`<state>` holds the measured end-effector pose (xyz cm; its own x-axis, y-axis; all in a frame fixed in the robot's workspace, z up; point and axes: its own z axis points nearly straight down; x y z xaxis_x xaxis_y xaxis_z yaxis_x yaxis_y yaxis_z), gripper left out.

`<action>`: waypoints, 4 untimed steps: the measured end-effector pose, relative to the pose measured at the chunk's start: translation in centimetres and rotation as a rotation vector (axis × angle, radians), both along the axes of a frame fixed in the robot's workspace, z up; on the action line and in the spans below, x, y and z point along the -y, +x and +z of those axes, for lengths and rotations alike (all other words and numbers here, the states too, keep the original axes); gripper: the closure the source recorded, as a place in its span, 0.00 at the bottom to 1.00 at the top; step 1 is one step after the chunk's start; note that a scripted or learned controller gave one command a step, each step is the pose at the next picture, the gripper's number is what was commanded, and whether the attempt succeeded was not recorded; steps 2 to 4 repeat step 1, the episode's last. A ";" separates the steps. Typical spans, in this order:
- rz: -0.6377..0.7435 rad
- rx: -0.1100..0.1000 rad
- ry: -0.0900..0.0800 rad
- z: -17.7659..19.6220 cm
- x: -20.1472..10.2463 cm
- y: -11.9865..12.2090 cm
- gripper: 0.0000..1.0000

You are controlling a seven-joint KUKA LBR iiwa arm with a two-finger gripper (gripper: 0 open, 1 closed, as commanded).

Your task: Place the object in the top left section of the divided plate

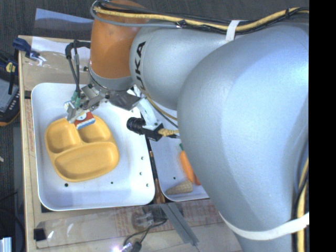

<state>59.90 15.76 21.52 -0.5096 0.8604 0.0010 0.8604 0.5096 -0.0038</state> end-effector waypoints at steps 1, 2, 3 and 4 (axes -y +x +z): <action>0.000 0.000 0.000 0.0 0.0 0.0 0.00; 0.000 0.000 0.000 0.0 0.0 0.0 0.00; 0.000 0.000 0.000 0.0 0.0 0.0 0.00; 0.000 0.000 0.000 0.0 0.0 0.0 0.00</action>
